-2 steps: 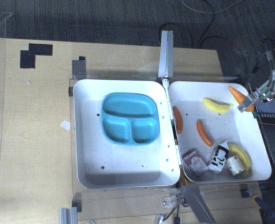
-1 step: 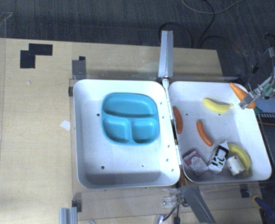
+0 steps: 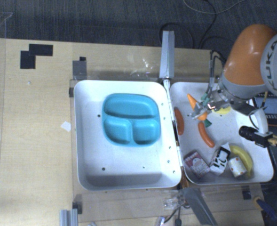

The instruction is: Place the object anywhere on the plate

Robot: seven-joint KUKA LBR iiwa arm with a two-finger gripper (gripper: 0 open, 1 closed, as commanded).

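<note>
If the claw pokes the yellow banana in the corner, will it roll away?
Probably not far. The banana is curved, so it would likely rock or spin rather than roll straight. It also lies close to the right bin's wall, which should stop it. Its smooth, shiny skin hints it may be slippery to pinch.

Plate (image 3: 130, 119): blue plastic, smooth, slight sheen. Bins (image 3: 89, 140): white plastic, glossy. Bench (image 3: 30, 140): pale wood, matt. Arm (image 3: 251, 55): glossy orange and grey shell.
</note>
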